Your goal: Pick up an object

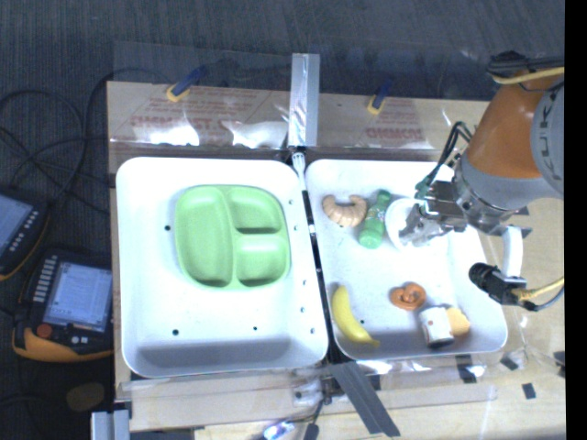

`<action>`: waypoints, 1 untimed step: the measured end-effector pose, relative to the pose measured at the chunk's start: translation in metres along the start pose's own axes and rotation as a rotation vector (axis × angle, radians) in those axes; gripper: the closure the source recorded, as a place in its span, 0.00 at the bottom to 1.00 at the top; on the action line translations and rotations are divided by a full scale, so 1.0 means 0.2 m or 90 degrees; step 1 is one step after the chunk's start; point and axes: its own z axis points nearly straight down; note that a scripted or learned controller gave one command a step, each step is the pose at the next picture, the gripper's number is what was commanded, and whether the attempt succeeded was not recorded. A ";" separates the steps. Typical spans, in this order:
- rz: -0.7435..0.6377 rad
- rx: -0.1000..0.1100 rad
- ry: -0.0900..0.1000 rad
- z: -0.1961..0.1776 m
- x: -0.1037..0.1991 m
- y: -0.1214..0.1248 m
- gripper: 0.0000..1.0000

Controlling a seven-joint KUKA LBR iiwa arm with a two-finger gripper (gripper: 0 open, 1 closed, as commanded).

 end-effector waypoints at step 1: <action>0.000 0.000 0.000 0.00 0.00 0.00 0.00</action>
